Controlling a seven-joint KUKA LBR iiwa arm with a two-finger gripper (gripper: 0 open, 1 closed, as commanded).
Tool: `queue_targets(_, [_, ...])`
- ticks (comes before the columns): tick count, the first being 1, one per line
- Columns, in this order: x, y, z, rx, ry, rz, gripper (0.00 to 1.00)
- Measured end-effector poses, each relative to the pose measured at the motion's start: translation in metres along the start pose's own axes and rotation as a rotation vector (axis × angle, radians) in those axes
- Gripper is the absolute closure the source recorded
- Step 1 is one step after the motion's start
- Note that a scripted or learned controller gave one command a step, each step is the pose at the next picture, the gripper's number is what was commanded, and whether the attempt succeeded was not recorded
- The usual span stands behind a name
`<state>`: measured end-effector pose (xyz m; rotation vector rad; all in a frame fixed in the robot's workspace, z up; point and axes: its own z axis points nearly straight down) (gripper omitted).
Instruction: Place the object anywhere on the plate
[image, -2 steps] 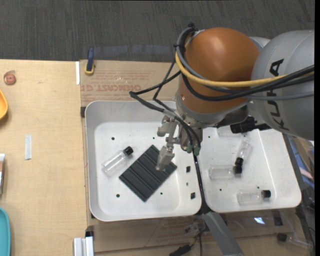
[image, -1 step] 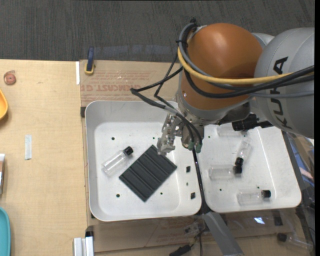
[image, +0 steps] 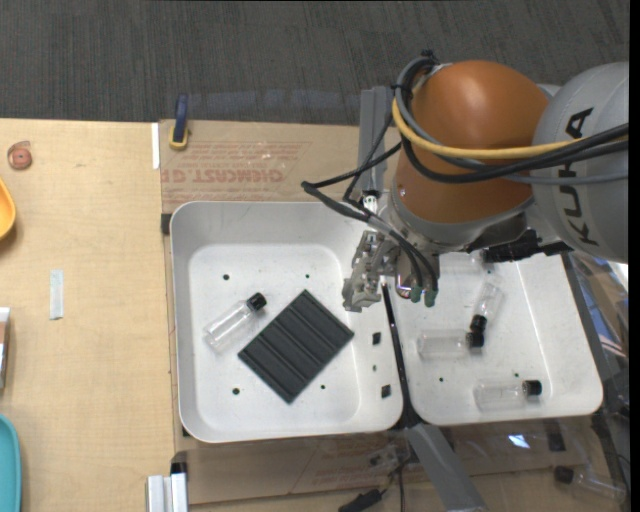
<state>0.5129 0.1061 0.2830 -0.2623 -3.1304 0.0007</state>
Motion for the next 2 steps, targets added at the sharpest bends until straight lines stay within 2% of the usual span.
queue_targets(1, [0.003,-0.027,-0.009,-0.002,-0.004,-0.825,1.00])
queue_targets(2, [0.020,-0.028,-0.127,-0.002,-0.006,-1.237,1.00])
